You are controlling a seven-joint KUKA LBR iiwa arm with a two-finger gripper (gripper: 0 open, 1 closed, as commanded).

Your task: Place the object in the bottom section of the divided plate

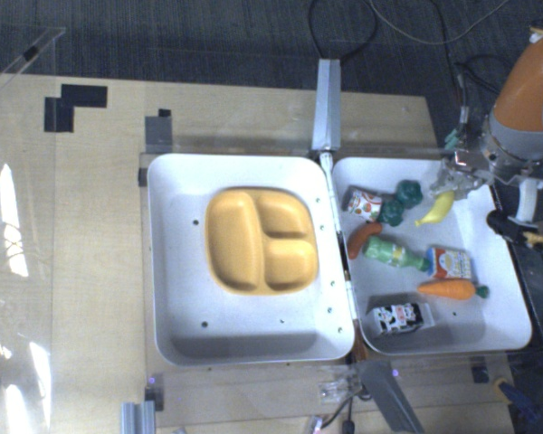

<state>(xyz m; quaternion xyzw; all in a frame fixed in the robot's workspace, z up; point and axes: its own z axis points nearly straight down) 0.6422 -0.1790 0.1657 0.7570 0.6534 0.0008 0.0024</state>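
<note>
Yellow divided plate point(261, 240) lies alone in left bin point(172, 333), ready to receive; tool point(459, 178) over banana point(435, 209) in right bin point(507, 324), apparently selecting; grip state cannot be told.

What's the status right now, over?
Gripper at right bin's top edge, above banana; nothing seen held. Divided plate in left bin, no object in it. Carrot, bottle, cartons nearby.

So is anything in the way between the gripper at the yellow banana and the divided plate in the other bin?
Yes. The gripper sits at the yellow toy banana in the right white bin. Toward the yellow divided plate lie a dark green toy vegetable, a small carton and the raised bin walls; lifting should clear them.
</note>
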